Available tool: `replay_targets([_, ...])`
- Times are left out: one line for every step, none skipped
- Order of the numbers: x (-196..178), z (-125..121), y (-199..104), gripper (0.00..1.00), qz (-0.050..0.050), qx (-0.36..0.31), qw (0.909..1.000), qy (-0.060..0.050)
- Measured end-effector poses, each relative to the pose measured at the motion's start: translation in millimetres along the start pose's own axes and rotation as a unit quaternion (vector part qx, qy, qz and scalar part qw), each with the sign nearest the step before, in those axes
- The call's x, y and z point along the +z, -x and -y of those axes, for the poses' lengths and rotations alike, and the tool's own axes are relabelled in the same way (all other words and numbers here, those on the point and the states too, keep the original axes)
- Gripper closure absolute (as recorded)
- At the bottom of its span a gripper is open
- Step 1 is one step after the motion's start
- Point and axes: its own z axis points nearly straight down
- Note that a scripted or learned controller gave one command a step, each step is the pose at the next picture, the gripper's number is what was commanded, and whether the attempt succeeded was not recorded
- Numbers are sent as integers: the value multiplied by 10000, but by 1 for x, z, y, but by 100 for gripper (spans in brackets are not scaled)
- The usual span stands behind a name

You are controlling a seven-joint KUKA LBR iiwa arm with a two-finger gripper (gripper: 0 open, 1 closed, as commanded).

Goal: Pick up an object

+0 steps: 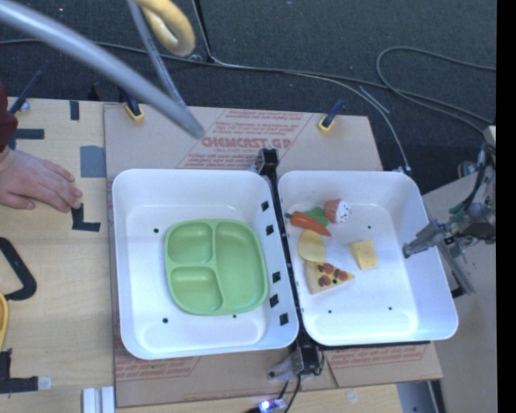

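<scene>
The right bin (403, 319) holds several toy foods. An orange carrot (310, 223) lies beside a red and white piece (337, 211). Below them sit a yellow chip-shaped piece (312, 247), a pizza slice (328, 277) and a yellow cheese block (365, 255). My gripper (422, 242) hangs at the right rim of this bin, to the right of the cheese block and apart from every item. It is small and dim in the camera view. Nothing is seen in its grasp.
The left bin (137, 323) holds a green divided plate (215, 266). A person's hand (36, 183) rests on the bench at far left. A grey pole (121, 64) crosses the top left, near a yellow object (167, 24). Cables (387, 113) run behind the bins.
</scene>
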Motion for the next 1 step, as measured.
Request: replay_targets([-5, -2, 0, 0, 15, -18, 10000, 50])
